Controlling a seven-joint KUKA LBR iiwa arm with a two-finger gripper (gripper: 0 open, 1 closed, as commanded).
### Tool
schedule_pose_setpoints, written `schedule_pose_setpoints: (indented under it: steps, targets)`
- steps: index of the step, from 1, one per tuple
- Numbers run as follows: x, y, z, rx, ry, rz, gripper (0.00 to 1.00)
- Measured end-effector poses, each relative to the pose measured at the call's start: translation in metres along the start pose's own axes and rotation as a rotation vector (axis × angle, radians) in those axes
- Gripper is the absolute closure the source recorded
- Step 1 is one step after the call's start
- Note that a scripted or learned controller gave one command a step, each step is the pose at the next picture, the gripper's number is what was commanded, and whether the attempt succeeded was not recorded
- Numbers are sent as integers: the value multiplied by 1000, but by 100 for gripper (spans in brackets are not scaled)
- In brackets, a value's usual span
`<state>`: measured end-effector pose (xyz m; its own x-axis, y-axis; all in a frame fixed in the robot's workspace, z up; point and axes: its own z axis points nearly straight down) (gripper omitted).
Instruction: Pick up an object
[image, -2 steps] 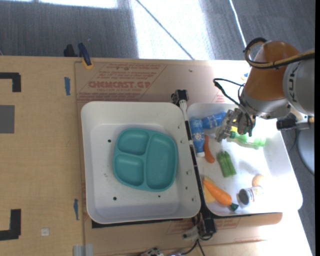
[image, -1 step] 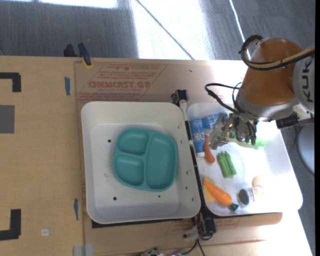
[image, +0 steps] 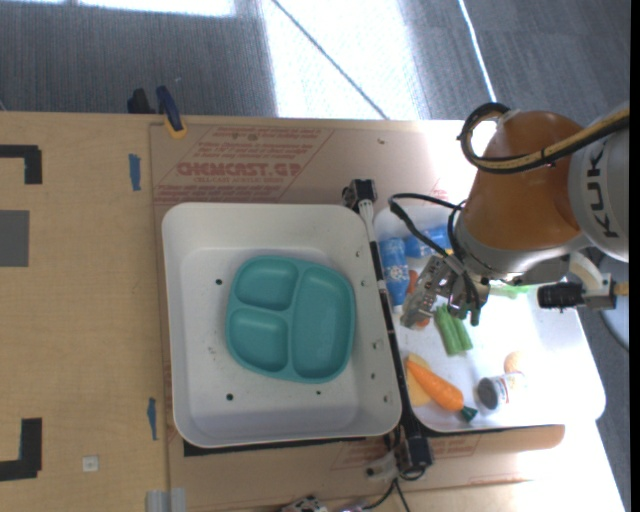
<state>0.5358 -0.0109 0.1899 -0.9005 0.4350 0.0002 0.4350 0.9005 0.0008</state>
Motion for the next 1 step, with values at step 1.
schedule_pose_setpoints:
  steps: [1]
  targets:
    - [41,-1,-13,0,1,155,100]
